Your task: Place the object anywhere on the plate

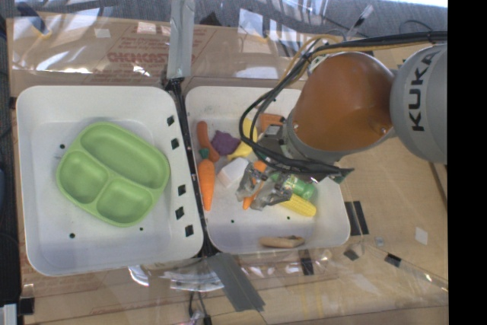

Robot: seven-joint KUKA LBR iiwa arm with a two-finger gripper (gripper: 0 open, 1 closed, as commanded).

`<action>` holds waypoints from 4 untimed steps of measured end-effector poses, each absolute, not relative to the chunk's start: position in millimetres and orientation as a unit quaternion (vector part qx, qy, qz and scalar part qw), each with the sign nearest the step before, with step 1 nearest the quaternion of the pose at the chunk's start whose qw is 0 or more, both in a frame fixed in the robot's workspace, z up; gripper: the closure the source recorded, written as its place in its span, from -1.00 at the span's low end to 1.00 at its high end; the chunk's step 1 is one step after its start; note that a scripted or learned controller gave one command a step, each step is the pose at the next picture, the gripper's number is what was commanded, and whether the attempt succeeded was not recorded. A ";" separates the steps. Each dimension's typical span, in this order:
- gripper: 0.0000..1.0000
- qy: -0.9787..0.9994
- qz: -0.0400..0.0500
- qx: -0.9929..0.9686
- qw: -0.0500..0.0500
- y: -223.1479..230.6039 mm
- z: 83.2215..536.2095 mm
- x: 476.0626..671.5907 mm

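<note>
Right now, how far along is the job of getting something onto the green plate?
Nothing looks done yet: the green plate in the left bin has no toy food on it. In hand: the gripper is down in the right bin among the pieces, near the corn and carrot. Left: securing one, carrying it over, setting it down.

Plate (pixel 112 173) unobstructed; right bin (pixel 228 240) crowded with toy food (pixel 207 183).

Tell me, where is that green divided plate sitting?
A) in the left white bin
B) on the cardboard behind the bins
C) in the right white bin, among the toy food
A: the green plate lies in the left bin, while the carrot and other toy food lie in the right bin.
</note>
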State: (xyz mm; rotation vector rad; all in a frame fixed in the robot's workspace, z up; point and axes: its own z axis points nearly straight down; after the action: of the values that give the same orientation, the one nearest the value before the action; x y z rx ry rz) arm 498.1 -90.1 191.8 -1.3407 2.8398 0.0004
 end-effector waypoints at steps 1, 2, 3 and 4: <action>1.00 0.900 -0.001 -0.437 0.003 -36.7 229.7 521.2; 1.00 0.881 -0.001 -0.474 0.005 25.4 277.7 505.1; 1.00 0.894 -0.002 -0.448 0.007 73.1 330.3 478.2; 1.00 0.938 0.000 -0.347 0.002 95.0 332.2 622.9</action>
State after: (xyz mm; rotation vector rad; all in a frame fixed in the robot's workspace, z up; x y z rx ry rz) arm 622.9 95.0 332.2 -1.0884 2.9430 -0.0004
